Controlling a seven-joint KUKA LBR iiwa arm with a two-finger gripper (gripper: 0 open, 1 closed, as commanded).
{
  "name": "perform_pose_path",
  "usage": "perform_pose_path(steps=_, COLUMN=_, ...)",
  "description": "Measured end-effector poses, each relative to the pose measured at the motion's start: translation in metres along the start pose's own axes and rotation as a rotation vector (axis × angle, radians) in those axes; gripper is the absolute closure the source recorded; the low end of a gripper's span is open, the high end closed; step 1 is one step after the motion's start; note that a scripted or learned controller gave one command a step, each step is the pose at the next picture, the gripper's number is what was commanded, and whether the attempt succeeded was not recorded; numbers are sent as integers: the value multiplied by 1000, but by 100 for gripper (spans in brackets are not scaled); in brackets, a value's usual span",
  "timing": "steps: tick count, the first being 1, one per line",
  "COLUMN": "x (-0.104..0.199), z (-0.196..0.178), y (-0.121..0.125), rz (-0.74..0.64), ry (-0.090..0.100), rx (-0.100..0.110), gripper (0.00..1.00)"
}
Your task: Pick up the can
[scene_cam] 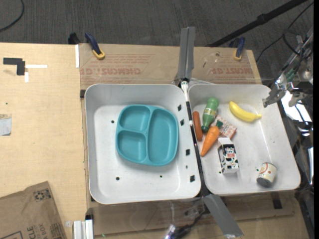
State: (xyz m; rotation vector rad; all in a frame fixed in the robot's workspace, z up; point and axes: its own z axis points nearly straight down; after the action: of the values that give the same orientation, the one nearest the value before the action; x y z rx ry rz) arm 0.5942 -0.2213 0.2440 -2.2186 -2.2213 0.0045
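Here, the small white cylindrical can with a red-and-orange label [266, 174] lies on its side in the right-hand shallow white bin [291, 148], in the corner nearest the camera. Taking that can as the landmark: a white milk carton with black print [229, 157] lies to its left, an orange carrot [210, 139] farther left, and a yellow banana [243, 112] well beyond it. The two-finger gripper [271, 99] hangs over the bin's far right rim, well apart from the can; whether its jaws are spread or closed, I cannot tell. A teal divided plastic tray [147, 134] sits in the left bin [99, 148].
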Motion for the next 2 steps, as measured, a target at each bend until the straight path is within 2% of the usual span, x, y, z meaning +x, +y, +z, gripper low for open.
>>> perform_pose_path(steps=1, x=-1, z=129, y=-49, rz=-122, ry=2, rx=1, gripper=0)
perform_pose_path(steps=2, x=-1, z=97, y=-116, rz=-208, ry=2, rx=-1, gripper=0)
